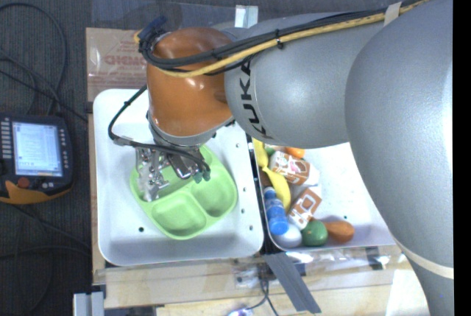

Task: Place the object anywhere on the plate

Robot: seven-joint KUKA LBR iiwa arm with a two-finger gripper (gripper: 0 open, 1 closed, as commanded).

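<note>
A: Start at the claw (156, 176). What is it doing?

B: It hangs low over the upper-left part of the green plate (193, 210), in the left bin (118, 233). I see metal parts and a dark bit beside them, but I cannot tell how far apart it stands, or whether anything sits in it.

A: So is the object on the plate or not?

B: I can't make out any object on the plate. The lower and right compartments show bare green. The upper-left compartment is mostly covered by the claw, so something small could lie under it.

A: And further out?

B: The orange band (184, 90) sits right above the claw, with the grey arm (331, 79) crossing over the right bin (360, 182). In that bin, along its left wall, lies a pile: a banana (274, 180), a blue thing (276, 213), a green ball (315, 233), an orange ball (339, 229) and some small printed boxes (302, 205).

A: Your verdict on progress?

B: My guess is that the arm is at the placing step, since the claw is at the plate rather than at the pile. Whether a thing was carried over at all, I cannot say. What remains: a visible object resting on the plate and the claw lifted clear.
</note>
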